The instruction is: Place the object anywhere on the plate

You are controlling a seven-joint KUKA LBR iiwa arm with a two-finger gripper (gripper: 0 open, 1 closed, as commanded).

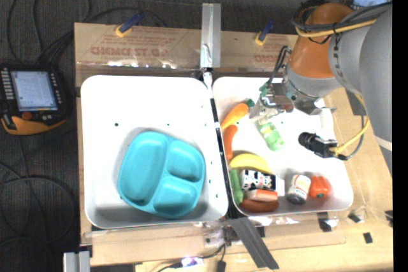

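Observation:
A turquoise plate [164, 173] with three compartments lies in the left bin [108, 105], nothing on it. My gripper [274, 100] hangs over the upper middle of the right bin [341, 165], well right of the plate. Just below it lies a pale green bottle [271, 136], and an orange carrot [234, 114] lies to its left. I see nothing held in the gripper.
The right bin's front holds a yellow banana [248, 162], a black-and-white box [259, 181], a red-brown sausage [260, 202], a small jar [298, 188] and an orange-red pepper [320, 186]. A black part on the arm's cable [316, 143] hangs over the bin's right side.

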